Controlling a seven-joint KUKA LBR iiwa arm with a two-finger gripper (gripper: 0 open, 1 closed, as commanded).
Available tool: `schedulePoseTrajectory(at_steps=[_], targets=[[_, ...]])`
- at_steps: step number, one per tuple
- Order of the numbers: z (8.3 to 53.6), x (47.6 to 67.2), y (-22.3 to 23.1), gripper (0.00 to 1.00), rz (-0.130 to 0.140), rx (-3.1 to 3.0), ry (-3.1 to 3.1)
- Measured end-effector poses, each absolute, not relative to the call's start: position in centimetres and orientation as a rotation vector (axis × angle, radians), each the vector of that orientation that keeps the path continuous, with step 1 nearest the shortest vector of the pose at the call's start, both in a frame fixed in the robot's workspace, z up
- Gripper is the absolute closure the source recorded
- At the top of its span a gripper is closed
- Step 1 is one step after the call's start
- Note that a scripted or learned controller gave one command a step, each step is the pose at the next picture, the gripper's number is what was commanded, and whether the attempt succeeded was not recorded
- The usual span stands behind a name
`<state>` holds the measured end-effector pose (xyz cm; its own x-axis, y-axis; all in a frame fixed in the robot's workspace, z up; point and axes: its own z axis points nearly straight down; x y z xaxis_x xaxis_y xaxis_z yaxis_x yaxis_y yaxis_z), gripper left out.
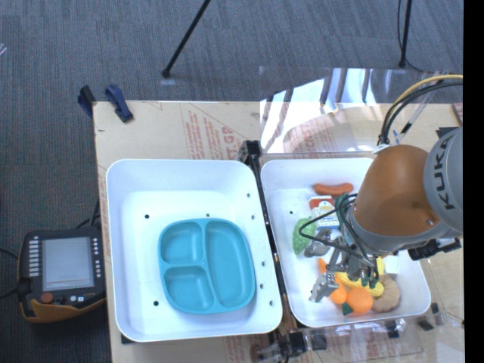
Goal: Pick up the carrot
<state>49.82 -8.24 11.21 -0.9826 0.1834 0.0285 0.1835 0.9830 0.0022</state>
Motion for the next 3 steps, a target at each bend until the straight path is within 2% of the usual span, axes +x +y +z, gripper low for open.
schedulePoseTrajectory(at_steps=[1, 2, 3], targets=[[11.74, 49.88, -8.18, 1.00, -0.008, -0.278, -3.096], [11.72, 49.87, -8.13, 0.00, -0.009, -0.277, -3.096], [12.28, 49.94, -8.06, 1.00, -0.010, -0.267, -3.093]])
